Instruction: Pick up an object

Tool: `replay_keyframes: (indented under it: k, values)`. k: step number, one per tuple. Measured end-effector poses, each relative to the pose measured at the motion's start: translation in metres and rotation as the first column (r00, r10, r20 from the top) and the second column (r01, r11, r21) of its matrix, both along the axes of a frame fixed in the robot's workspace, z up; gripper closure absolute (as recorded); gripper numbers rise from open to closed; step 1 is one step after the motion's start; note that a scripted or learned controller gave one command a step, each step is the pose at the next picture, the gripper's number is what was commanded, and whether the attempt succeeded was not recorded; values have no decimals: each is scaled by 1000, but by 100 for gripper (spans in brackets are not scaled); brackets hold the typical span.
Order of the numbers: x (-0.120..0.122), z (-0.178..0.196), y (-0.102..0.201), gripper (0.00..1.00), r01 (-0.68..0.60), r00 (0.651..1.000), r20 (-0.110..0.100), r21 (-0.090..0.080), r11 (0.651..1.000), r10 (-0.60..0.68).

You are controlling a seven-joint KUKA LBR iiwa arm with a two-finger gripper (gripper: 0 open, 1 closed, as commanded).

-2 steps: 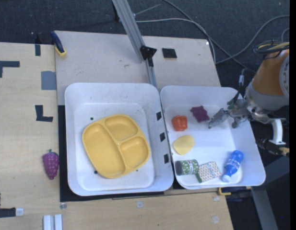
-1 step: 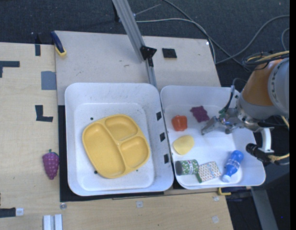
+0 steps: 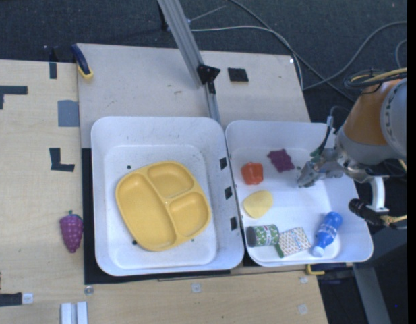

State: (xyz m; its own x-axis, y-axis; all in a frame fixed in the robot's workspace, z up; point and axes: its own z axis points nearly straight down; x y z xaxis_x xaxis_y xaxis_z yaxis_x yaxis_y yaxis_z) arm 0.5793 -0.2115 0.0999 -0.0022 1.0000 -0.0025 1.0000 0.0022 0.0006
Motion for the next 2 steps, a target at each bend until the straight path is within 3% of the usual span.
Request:
replay_keyframes:
  k: [2]
  values:
    - [-4,120,10,100,0,1000,4,1,1000,0]
